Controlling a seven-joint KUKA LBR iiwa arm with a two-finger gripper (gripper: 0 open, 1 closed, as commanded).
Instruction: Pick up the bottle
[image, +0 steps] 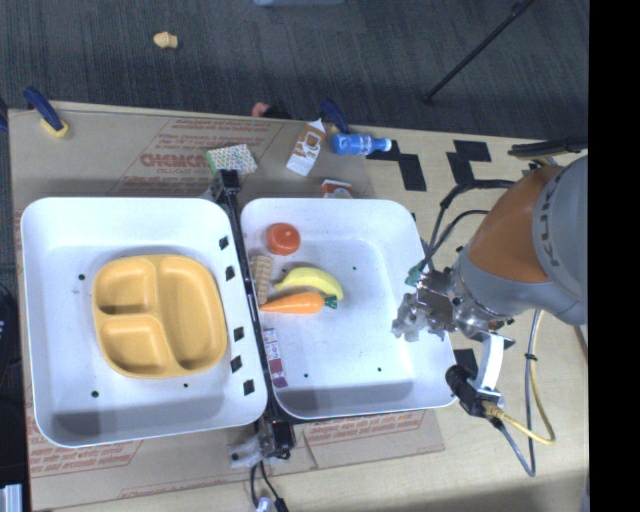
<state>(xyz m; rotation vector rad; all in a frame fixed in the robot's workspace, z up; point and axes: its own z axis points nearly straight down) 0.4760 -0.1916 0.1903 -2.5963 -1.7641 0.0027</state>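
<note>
On the cardboard-covered bench (180, 140), two white bins (60, 230); hand (422, 318) state unclear.

Faint "CHEMCO"-like print on cardboard (180, 160)

Looks down from high above the bench (480, 440), tilted a little. Far enough back to take in both white bins: left bin (40, 330) and right bin (400, 225), side by side. Catches dark floor (300, 50) along the top. Sees the arm (530, 250) reaching in from the right.
</note>
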